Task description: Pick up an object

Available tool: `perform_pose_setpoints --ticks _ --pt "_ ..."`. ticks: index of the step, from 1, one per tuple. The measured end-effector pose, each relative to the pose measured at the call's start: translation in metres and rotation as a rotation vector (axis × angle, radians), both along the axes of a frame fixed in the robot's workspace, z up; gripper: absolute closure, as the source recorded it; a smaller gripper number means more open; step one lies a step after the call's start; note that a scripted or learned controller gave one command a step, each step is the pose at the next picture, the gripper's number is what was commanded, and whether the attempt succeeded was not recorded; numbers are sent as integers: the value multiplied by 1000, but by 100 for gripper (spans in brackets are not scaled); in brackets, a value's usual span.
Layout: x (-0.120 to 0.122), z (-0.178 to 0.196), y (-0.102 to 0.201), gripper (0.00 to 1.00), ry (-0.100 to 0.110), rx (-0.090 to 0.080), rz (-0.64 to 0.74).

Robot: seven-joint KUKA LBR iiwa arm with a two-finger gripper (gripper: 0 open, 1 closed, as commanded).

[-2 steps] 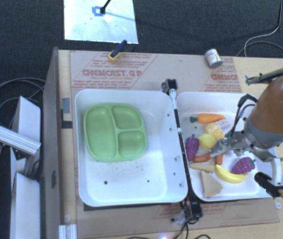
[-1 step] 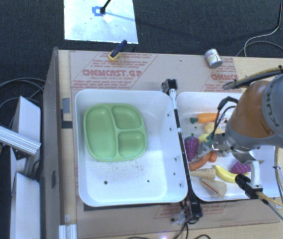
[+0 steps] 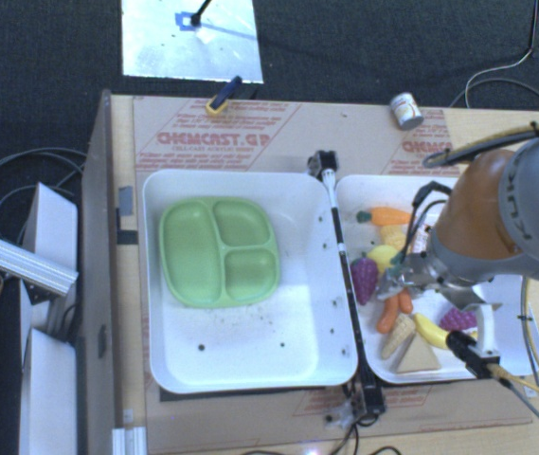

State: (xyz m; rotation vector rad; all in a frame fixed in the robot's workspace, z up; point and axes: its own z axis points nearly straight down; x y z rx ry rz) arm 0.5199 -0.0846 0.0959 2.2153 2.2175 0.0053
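Note:
The right bin (image 3: 525,344) holds several toy foods: an orange carrot (image 3: 387,216) at the back, a yellow lemon (image 3: 383,254), purple grapes (image 3: 364,276), a small orange carrot (image 3: 388,314), a corn cob (image 3: 398,335), a yellow banana (image 3: 432,330), a tan wedge (image 3: 422,356) and a purple piece (image 3: 458,318). My gripper (image 3: 404,279) hangs low over the middle of this pile, just right of the grapes and above the small carrot. The wrist and arm (image 3: 482,221) hide whatever lies under them.
The left bin (image 3: 250,349) holds a green divided plate (image 3: 219,251). A black divider bar (image 3: 343,263) runs between the bins. A small metal can (image 3: 404,110) and a yellow-tipped tool (image 3: 222,97) lie on the cardboard behind them. Cables trail at the front right.

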Motion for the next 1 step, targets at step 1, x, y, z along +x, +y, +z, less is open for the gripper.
perform_pose_setpoints --ticks 1 --pt "10 107 55 100 4 3 3"
